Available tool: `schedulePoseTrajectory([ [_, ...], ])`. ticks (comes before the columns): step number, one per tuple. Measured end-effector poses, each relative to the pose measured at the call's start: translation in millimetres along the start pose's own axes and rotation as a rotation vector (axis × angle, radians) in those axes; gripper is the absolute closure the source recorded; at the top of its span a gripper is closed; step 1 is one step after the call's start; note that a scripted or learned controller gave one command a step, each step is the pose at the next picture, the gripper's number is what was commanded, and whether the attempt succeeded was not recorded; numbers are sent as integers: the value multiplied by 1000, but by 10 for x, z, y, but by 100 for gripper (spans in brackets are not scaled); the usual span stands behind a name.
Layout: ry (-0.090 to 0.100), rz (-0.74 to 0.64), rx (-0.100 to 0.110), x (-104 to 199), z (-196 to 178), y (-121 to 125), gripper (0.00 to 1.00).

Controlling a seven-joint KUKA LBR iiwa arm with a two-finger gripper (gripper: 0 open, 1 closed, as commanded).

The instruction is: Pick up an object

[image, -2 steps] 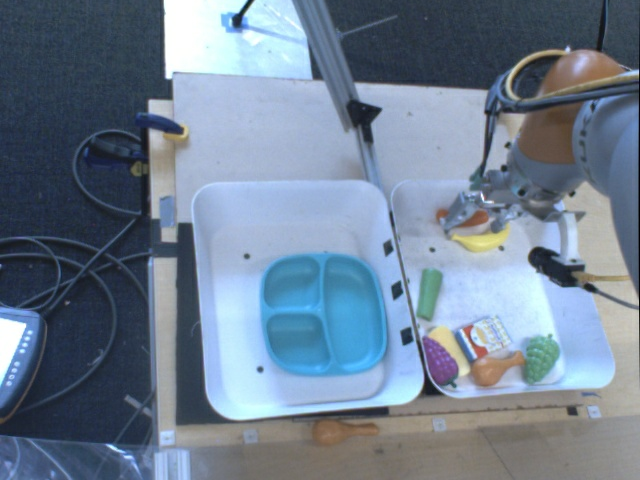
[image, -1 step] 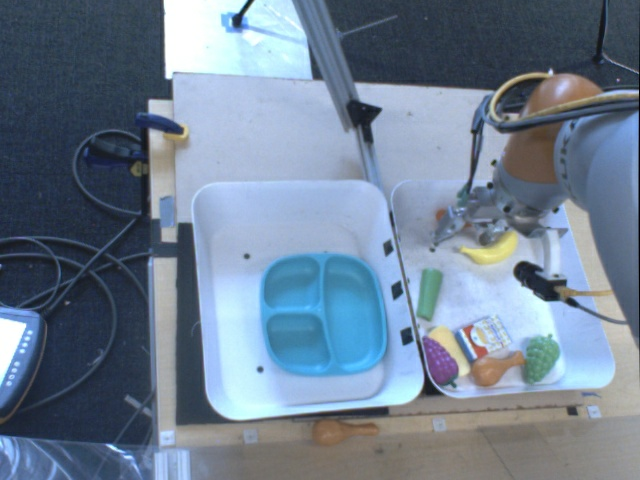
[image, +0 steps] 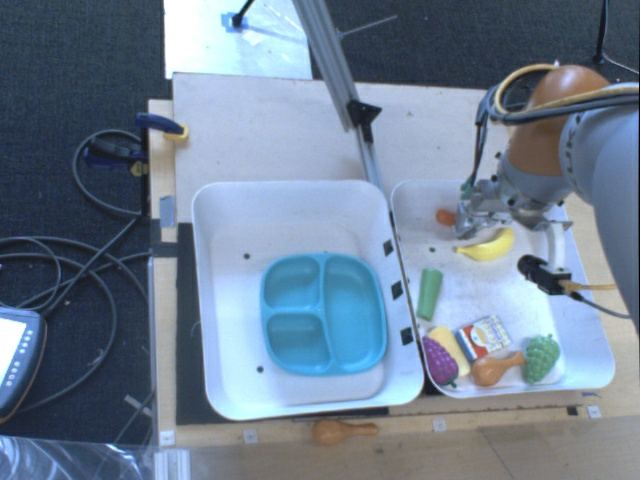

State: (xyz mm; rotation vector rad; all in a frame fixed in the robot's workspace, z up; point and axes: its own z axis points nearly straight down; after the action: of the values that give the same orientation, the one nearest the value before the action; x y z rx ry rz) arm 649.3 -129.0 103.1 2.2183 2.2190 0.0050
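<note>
Smooth, glossy plastic: turquoise compartment tray [image: 324,314], yellow toy banana [image: 487,247]. Matt white plastic: two shallow bins [image: 222,268]. Matt, pale board: worktop [image: 270,128].

Single fixed camera above bench [image: 280,128], angled down, both white bins [image: 215,268] in frame.

1. A blue clamp [image: 160,125] with a yellow tip grips the bench's [image: 270,128] far left edge.
2. A tan drumstick-shaped toy [image: 343,431] lies on the bench's near edge, outside the bins.
3. Black cables [image: 60,268] loop over the dark floor left of the bench.
4. A grey pole [image: 330,53] slants across the bench's far side.
</note>
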Motion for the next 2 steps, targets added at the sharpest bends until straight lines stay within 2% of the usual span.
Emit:
schedulePoseTrajectory([
  [1,-1,-3,-2,-24,-453,63,100],
  [2,0,-7,-3,77,-973,90,100],
])
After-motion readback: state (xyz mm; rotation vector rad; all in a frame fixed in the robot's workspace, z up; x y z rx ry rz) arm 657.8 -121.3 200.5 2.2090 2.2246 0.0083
